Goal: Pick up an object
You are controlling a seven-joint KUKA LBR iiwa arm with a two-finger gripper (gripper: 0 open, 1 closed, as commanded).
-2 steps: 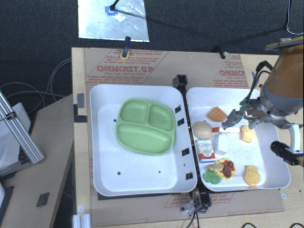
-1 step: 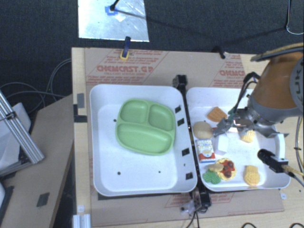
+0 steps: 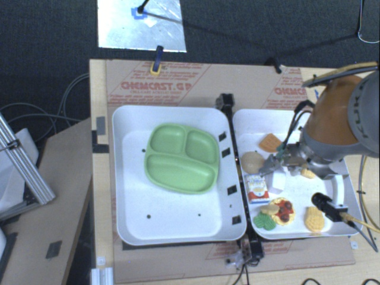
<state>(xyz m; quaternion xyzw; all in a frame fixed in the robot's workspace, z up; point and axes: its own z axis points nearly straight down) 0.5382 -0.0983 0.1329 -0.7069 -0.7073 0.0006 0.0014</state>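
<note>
Toys shaped like food lie in the right bin [image 3: 252, 123]. Nearest the camera, along its front wall, sit a green leafy piece [image 3: 264, 221], a yellow and red pizza-like piece [image 3: 281, 210] touching it, and a yellow waffle [image 3: 314, 219] off to the right. Just behind them a small red and white carton [image 3: 257, 189] lies near the bin's left wall, with a white scrap [image 3: 277, 183] beside it. Over the middle of this bin hangs the gripper [image 3: 276, 161], at the end of the grey arm [image 3: 341, 123] that reaches in from the right; whether it is apart or together cannot be told. A tan round piece [image 3: 252, 161] lies just left of it, and an orange cracker [image 3: 270, 142] lies just beyond. The left bin [image 3: 130, 135] holds a green divided plate [image 3: 181, 158], flat near its middle. Farther back, brown board [image 3: 178, 85] lies under both bins, and a silvery sheet [image 3: 139, 16] lies beyond that.
</note>
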